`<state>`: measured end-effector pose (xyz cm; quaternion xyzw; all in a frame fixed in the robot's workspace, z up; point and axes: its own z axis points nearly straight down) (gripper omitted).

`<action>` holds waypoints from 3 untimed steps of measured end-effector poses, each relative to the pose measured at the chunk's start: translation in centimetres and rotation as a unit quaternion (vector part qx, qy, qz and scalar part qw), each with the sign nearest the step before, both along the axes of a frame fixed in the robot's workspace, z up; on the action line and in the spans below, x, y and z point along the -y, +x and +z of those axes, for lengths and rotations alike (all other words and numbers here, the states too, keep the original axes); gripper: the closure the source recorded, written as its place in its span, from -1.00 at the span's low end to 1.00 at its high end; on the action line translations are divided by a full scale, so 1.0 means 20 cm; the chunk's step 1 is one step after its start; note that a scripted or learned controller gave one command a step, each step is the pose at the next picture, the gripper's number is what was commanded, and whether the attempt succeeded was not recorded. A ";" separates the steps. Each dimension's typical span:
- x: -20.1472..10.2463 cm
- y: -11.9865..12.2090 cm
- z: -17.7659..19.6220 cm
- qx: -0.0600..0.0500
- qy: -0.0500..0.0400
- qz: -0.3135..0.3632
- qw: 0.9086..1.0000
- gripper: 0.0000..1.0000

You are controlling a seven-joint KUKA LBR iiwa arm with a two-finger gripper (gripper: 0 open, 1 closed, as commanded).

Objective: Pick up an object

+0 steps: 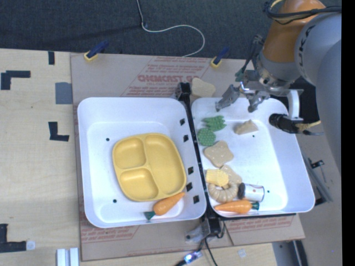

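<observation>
My gripper [242, 101] hangs over the far edge of the right bin [288, 165], its two fingers spread open with nothing between them. Just below it lie a green leafy piece [214, 122] and a tan chunk [246, 127]. Further down the bin are a green round piece [206, 136], a beige bread slice [218, 153], a yellow block [217, 177], a ring-shaped pastry [224, 191], a small can [252, 193] and an orange carrot [235, 206].
The left bin [97, 126] holds a yellow divided plate [148, 165] and another carrot [166, 204]. A pale wedge [202, 87] rests on the cardboard beyond the bins. Black clips run along the wall between the bins. A white cable lies at the back.
</observation>
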<state>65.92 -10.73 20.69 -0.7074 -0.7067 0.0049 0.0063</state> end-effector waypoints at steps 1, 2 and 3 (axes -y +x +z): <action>0.00 0.01 0.04 0.007 -0.001 0.001 1.000 -1.00; -0.05 0.03 -0.25 0.004 -0.001 0.002 1.000 -1.00; -0.06 0.00 -0.47 0.005 -0.001 0.001 1.000 -1.00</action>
